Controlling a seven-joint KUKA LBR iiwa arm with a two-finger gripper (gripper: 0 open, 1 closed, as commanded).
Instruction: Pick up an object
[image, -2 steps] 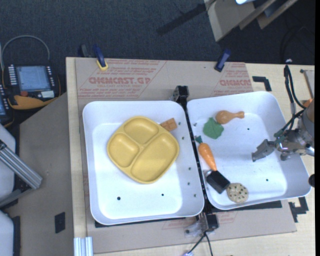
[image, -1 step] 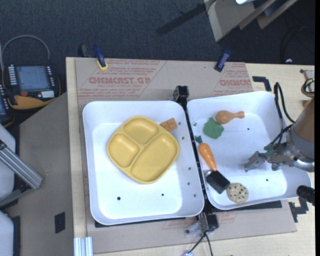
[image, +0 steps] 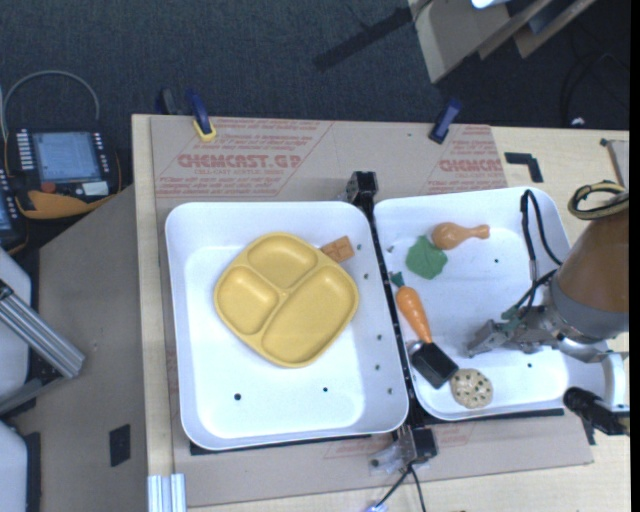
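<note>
Bench (image: 300, 160): lay covered with brown printed cardboard, held at the far edge by a yellow-tipped clamp (image: 203, 125) and a blue clamp (image: 444, 121). Bore two shallow white bins side by side, touching along a black divider strip (image: 385, 300). Left bin (image: 200, 400): carried a yellow divided plate (image: 286, 298) toward its far half, with a small brown block (image: 338, 249) just beside the plate's far right edge. Right bin (image: 500, 390): carried an orange drumstick toy (image: 458, 235), a green leafy piece (image: 427, 259), a carrot (image: 413, 312), a black block (image: 433, 364) and a speckled cookie (image: 470, 388), all well apart from the plate.
</note>
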